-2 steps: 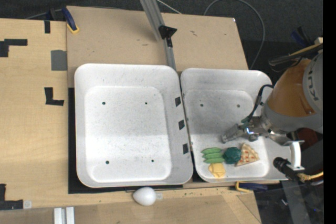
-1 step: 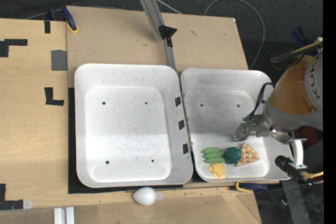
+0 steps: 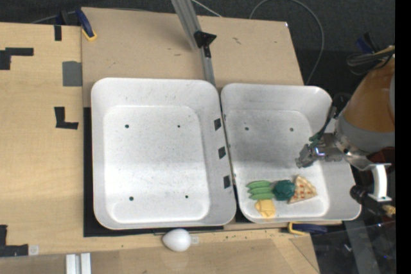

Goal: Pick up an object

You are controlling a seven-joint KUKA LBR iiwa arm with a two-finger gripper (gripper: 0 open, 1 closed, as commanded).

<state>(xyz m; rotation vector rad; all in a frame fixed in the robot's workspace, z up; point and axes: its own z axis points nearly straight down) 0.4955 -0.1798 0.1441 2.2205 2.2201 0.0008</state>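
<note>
Several small toys lie in the front part of the right bin (image 3: 257, 102): a green pea pod (image 3: 259, 188), a dark green piece (image 3: 283, 189), a yellow piece (image 3: 265, 207) and a pizza slice (image 3: 302, 190). My gripper (image 3: 308, 157) hangs just above and behind the pizza slice, near the bin's right side. Its fingers look apart with nothing between them. The arm reaches in from the right.
The left bin (image 3: 154, 90) stands beside the right one. A white egg-shaped object (image 3: 176, 240) rests on the bench in front of the left bin. A grey pole (image 3: 183, 0) slants in from the top toward the gap between the bins.
</note>
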